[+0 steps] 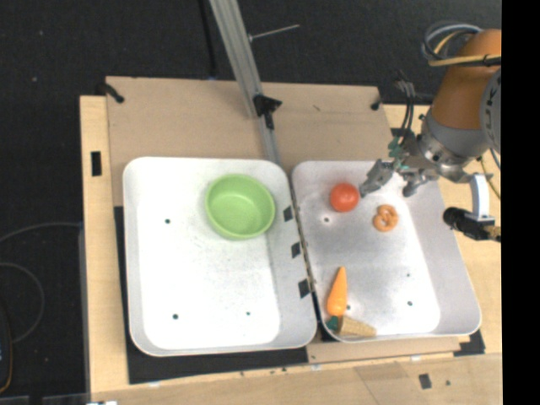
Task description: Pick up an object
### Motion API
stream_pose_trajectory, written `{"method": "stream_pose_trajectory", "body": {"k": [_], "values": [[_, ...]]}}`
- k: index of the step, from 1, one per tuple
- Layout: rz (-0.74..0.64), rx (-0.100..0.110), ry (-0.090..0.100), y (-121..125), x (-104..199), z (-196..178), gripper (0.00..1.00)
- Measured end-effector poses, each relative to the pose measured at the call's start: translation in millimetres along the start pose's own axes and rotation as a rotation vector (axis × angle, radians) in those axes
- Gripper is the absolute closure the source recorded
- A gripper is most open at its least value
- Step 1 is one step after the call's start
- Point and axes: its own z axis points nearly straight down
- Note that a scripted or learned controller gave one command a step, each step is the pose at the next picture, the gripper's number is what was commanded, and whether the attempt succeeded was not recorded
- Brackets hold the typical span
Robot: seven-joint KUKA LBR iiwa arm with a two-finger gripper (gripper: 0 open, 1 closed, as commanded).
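Two white bins are seen: one green bowl (pixel 240 207) in the left bin (pixel 152 310); one tomato (pixel 343 197), one pretzel (pixel 386 218), one carrot (pixel 337 290), tip up-screen, in the right bin (pixel 439 302). The gripper (pixel 391 184) is spread wide, holding nothing.

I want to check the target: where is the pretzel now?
The pretzel lies in the right bin, near its far side, just right of the tomato and below the hand.
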Motion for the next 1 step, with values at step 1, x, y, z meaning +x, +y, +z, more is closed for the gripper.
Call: {"method": "stream_pose_trajectory", "body": {"k": [1], "values": [[-0.001, 0.000, -0.001, 0.0, -0.1, 0.0, 0.00]]}}
